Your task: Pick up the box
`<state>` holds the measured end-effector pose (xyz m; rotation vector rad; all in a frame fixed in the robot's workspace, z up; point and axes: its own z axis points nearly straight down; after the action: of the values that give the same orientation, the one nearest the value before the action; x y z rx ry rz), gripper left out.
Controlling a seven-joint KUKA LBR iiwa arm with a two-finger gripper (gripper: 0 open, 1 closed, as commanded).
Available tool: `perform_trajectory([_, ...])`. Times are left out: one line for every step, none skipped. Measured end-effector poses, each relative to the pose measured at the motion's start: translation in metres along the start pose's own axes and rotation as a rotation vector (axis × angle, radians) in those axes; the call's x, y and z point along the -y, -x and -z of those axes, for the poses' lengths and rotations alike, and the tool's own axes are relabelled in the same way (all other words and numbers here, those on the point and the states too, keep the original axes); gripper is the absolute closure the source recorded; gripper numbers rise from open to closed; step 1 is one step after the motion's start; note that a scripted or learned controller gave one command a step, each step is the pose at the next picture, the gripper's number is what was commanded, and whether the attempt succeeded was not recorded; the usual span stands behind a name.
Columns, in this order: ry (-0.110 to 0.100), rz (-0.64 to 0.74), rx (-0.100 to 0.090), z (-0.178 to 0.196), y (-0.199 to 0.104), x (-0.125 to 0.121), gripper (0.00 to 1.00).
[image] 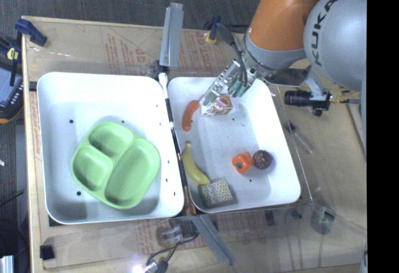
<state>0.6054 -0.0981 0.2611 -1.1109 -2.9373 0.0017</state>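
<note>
- We see the gripper (228,90) low over the far part of the right bin (282,141), its fingers (223,86) pointing down and to the left.
- The box (217,105), small with red and white print, sits right at the fingertips and looks raised and tilted above the bin floor.
- The fingers appear pressed against the box's upper edge, pinching it, though the contact is small in this view.
- In the same bin, a red-orange sausage-shaped item (188,114) lies just left of the box, near the left wall.
- Nearer the front we find a yellow banana (194,167) along the left wall and a patterned sponge-like block (217,192) beside it.
- An orange fruit-like piece (242,162) touches a dark round item (263,159) toward the right.
- The left bin (56,94) holds 1 green tray (116,164) with 3 compartments.
- Both bins rest on the worktop (93,41).
</note>
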Motion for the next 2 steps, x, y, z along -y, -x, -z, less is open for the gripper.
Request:
perform_trajectory([0.0, 0.455, -0.001, 0.0, -0.023, -0.033, 1.0])
perform_trajectory([-0.002, 0.458, 0.002, 0.011, -0.022, -0.033, 1.0])
